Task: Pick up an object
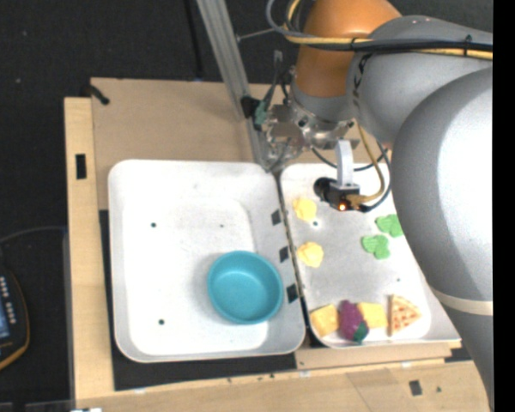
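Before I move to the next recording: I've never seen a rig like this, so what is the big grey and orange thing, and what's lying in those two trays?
The grey and orange shape is a robot arm, reaching in from the right. One fixed camera looks down at a slant. The arm's hand hangs over the far end of the strip where the two white bins meet; I cannot tell whether it grips anything. The left bin holds a blue bowl. The right bin holds small toy foods: yellow pieces, green pieces, a purple grape bunch and a pizza slice.
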Controlling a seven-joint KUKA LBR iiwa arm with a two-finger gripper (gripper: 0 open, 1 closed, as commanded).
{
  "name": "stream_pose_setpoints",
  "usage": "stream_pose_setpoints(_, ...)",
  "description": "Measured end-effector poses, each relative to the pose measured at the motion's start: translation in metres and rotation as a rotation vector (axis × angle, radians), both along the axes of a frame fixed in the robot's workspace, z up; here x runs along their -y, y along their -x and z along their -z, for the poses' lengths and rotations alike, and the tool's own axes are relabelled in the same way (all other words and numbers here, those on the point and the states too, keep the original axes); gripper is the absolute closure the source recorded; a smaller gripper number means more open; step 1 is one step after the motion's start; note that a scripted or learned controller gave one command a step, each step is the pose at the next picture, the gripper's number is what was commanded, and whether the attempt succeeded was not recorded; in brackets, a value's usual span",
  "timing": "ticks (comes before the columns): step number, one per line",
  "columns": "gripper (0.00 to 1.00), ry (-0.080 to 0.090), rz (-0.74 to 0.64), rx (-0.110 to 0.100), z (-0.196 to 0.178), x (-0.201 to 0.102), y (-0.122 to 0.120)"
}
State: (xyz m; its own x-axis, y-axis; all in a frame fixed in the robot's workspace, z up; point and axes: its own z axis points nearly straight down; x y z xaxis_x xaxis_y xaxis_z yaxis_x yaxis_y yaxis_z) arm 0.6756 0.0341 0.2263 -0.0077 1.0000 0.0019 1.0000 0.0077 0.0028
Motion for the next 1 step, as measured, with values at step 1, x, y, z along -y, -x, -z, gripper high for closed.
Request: stream_pose_setpoints(1,1.00,0.001,0.001,-0.001,-0.0039,-0.0420,-0.0054)
